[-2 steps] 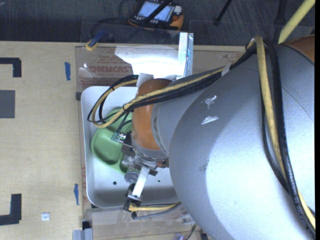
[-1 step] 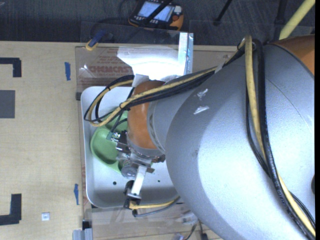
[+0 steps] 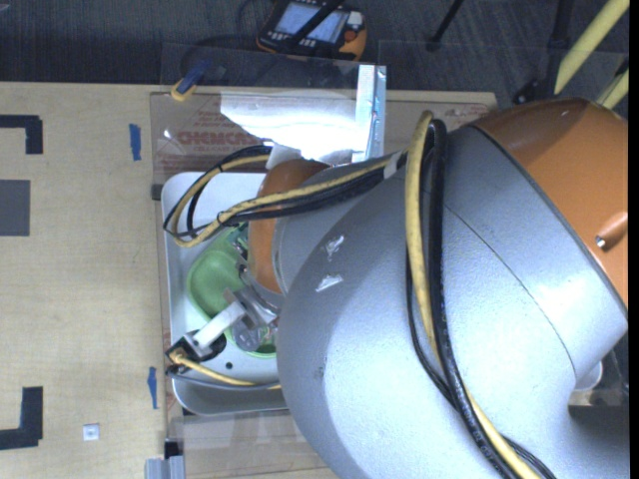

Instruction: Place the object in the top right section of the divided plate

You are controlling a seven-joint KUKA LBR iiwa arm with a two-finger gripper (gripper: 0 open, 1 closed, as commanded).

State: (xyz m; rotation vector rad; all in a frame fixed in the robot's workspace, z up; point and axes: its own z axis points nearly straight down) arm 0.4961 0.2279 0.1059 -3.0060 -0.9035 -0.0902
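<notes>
A green divided plate (image 3: pixel 212 279) lies in the left white bin (image 3: pixel 181 211), and most of it is hidden beneath the arm. The grey arm with its orange band covers nearly all of both bins. The gripper (image 3: pixel 252 309) hangs low over the plate's right part, where only some metal parts of it show under the wrist. Whatever lies between or below them is hidden. A second patch of the green plate peeks out under the wrist near the bin's front.
A clear plastic wall (image 3: pixel 371 108) and a crumpled white sheet (image 3: pixel 290 123) stand at the back of the bins. A handheld pendant (image 3: pixel 312 24) lies on the floor beyond. Bare wooden bench (image 3: pixel 80 267) stretches to the left.
</notes>
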